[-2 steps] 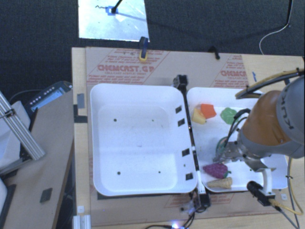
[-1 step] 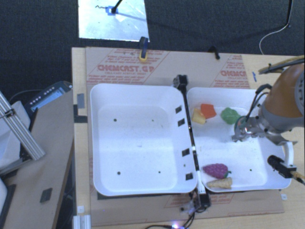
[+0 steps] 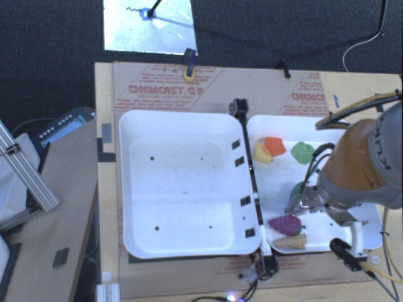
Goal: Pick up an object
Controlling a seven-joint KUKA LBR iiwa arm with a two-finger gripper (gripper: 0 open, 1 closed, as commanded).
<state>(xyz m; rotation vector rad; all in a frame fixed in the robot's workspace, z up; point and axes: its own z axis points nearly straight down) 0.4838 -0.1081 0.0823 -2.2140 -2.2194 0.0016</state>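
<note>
Arm's orange band [image 3: 352, 156] sits highest, over the right bin [image 3: 283, 121]. The gripper [image 3: 302, 201] is low inside the bin, and I can't tell whether it is open or closed. The nearest pick is the purple toy grapes [image 3: 284, 224], just beside the gripper toward the bin's front-left, long axis across the view, with a tan cone [image 3: 289, 241] just beyond.
</note>
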